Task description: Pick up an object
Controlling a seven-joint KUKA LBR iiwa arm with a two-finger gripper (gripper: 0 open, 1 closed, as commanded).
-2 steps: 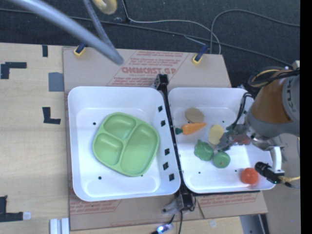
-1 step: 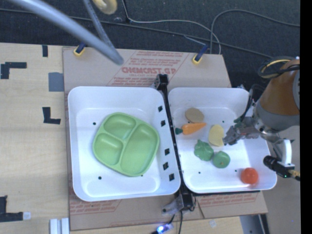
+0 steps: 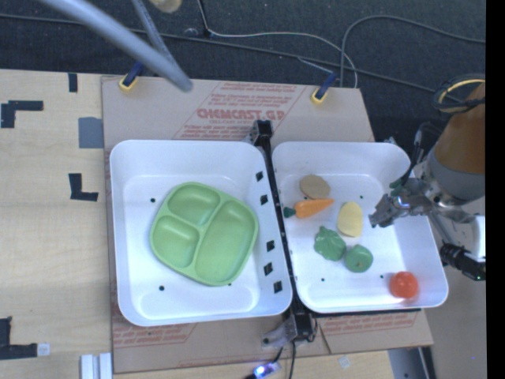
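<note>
Whether the fingers are spread or closed cannot be told here: the gripper (image 3: 380, 215) is a small dark cluster hanging over the right bin (image 3: 371, 302), just inside its right wall, and nothing is seen in its grasp. Judging by that, the pick is at the approach step, with no object taken. In the right bin's near right corner lies a red tomato-like ball (image 3: 404, 284), glossy and round, likely to roll if nudged. Further in, towards the bin's middle, sit a green round piece (image 3: 359, 257) and, touching or nearly touching it, a knobbly green vegetable (image 3: 330, 243). Beyond these, about mid-bin, lies a pale yellow piece (image 3: 350, 218), smooth and oval; of everything in the bin it is the one nearest the gripper, so it seems the likely target. Next the gripper would have to move further into the bin, centre over that piece, and come down with a gap wide enough to straddle it. Towards the bin's left wall is an orange carrot (image 3: 313, 208), slim and tapered, and behind it, toward the bin's far side, a flat brown potato-like piece (image 3: 314, 185).
</note>
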